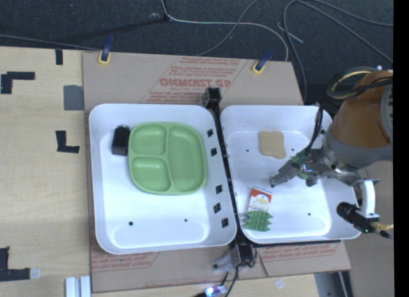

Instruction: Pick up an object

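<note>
Your gripper (286,175) hovers in the right bin (319,225), fingers spread, holding nothing — a tan piece (272,144) and a small green-and-red packet (258,211) lie nearby, both untouched.

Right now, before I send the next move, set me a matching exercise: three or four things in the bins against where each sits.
Things:
1. green three-compartment plastic plate
2. small black block
3. tan flat sponge-like piece
4. small red-and-white packet with green leafy trim

Places:
A. right bin, far part, beyond the claw
B. left bin, against the plate's left edge
C. right bin, near its front left corner
D. left bin, middle

Pairs: 1-D, 2-B, 3-A, 4-C
</note>
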